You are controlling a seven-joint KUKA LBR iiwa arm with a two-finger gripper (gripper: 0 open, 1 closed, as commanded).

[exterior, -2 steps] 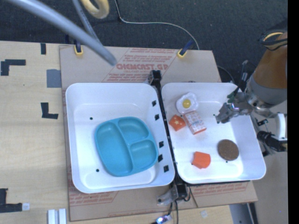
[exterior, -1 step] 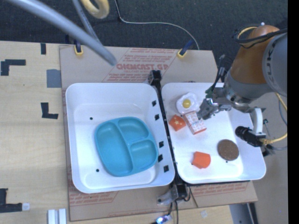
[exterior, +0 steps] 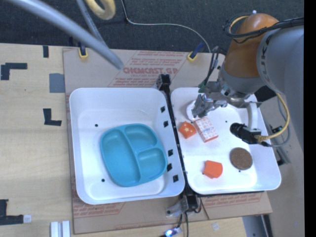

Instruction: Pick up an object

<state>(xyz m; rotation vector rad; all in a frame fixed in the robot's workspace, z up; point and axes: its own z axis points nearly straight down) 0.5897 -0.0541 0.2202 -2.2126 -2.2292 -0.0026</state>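
box: small, white with red print, lies flat in the right bin, tilted, long axis running roughly 11 to 5 o'clock. Task names no one object, this is the one nearest the fingers.
gripper: just at 11 o'clock of the box, over the bin's upper left area. Looks to be above or touching the box's top end, can't tell which.
fingers: cannot tell if open or closed, metal parts blur together from this angle. Nothing visibly between them.
orange piece: rounded, just at 9 o'clock of the box, close to touching it, near the bin's left wall.
orange block: squarish, at 6 o'clock of the box, well apart, lower middle of the bin.
brown disc: flat, round, at 4 o'clock of the box, near the bin's right side.
black part: dark fitting with cable, at 3 o'clock of the box, hangs off the arm side; whether it touches the bin is unclear.
right bin: white, shallow, holds box, both orange items, disc.
left bin: white, touching the right bin along a black clipped seam.
tray: blue, three compartments, lies flat in the left bin, centre to lower right.
arm: grey with orange band, comes in from 2 o'clock.
table: light wood, black tape marks, cardboard sheet under both bins.
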